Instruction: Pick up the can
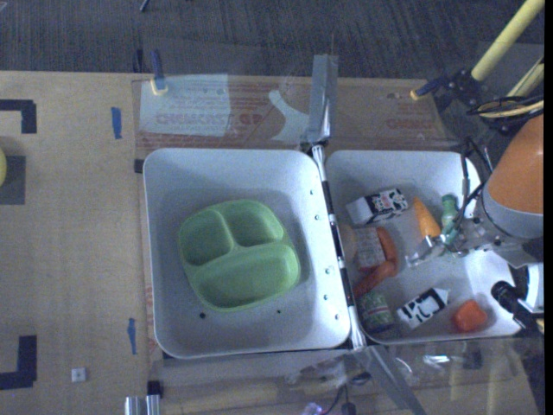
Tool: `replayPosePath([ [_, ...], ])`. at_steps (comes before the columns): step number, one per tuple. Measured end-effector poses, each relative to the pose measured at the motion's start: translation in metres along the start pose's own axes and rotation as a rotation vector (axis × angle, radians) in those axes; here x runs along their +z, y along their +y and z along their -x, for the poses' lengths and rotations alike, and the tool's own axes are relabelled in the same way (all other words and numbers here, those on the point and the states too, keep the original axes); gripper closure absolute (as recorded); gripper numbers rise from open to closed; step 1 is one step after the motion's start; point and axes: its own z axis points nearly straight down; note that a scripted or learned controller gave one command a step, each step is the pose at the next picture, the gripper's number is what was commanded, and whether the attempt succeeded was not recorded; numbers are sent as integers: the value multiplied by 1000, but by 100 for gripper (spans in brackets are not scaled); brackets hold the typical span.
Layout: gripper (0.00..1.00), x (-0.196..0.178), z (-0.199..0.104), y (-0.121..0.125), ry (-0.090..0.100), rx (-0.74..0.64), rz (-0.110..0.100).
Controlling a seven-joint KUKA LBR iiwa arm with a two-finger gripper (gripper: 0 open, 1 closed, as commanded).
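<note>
The can [375, 310] is small with a greenish label. It sits near the front left corner of the right bin [393, 164], against the divider wall. My gripper [435, 246] hangs over the middle of that bin, behind and to the right of the can and apart from it. The gripper sits just beside an orange carrot [427, 220] and a green item [448, 209]. Nothing shows held in it.
The right bin also holds a cow-print carton [378, 206], a flat packet [370, 247], a red-orange item [381, 271], a black-and-white box [423, 306] next to the can, and an orange-red item [471, 316]. A green divided plate [239, 253] lies in the left bin [164, 232].
</note>
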Motion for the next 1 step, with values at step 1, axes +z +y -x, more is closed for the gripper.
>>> replayPosePath([
  [1, 0, 40, 43, -18, 0, -110, 0],
])
